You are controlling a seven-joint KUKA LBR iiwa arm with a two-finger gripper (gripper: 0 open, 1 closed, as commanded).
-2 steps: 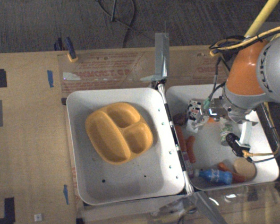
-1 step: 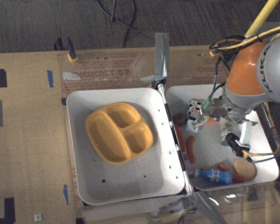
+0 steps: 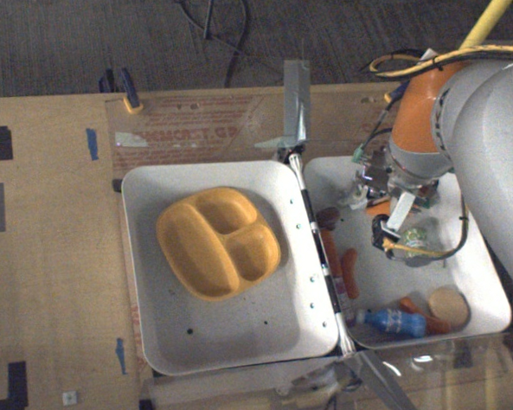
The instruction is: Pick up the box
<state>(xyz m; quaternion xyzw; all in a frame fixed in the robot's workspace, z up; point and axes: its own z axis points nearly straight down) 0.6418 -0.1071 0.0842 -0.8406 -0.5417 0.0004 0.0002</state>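
Two white bins, one arm low over the right one

Two shallow white plastic bins sat side by side on the wooden tabletop. The left bin carried a yellow three-compartment plastic dish, lying near its middle. The grey arm with the orange band reached over the right bin, its pincer down among the clutter; whether it was parted or closed, or gripped anything, could not be told. Beside the divider lay a reddish sausage-shaped toy. Near the front wall rested a blue plastic bottle and a round tan disc. No object could be identified with certainty as the box.
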